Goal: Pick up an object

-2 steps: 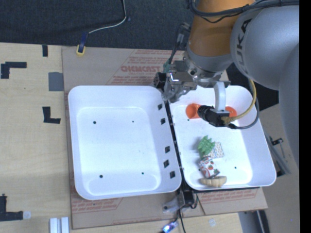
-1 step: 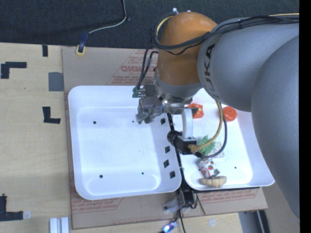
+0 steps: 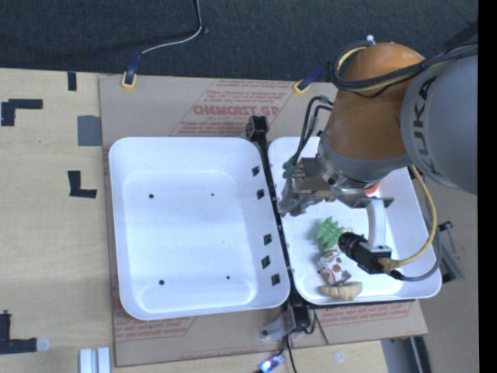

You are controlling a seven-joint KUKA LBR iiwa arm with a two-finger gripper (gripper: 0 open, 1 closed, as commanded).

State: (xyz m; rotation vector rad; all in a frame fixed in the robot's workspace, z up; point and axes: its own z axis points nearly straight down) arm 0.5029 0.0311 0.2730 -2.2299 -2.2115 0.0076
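Largely, the right bin (image 3: 419,282) is covered by the arm (image 3: 388,115), whose orange band and grey wrist hide the bin's far half. The gripper (image 3: 299,196) is seen at the bin's left edge, beside the divider between the bins, but its metal parts are dark and blurred against the white floor, so whether it is open or closed cannot be told, and nothing can be made out within it. A black cable fitting (image 3: 361,252) is seen near the bin's middle. Three objects are left visible in the near part of the right bin: a green toy (image 3: 328,232), a red-and-white patterned item (image 3: 334,266) just nearer, and a tan piece (image 3: 342,290) against the near rim. The left bin (image 3: 186,224) is seen whole.
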